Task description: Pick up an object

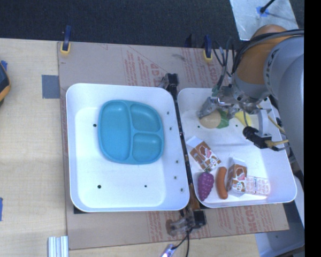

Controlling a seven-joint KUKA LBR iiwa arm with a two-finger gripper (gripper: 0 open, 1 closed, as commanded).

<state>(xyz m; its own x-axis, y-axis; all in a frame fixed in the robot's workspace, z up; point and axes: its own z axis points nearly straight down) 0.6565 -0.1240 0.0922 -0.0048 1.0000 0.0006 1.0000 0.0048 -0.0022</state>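
Far left of the gripper (216, 105), in the left bin (75, 143), lies a blue divided plate (131, 131). In the right bin (278, 189), down and left of the gripper, sit a brown-and-white packet (204, 155) and purple grapes (205, 185); a sausage (221, 182) stands just right of the grapes, with a second packet (237, 178) and a pink wrapper (255, 186) beyond. The gripper hangs low at the bin's back, right on a pale, roundish food item (210, 121), touching or just above it. Whether it has a grip, I can't tell.
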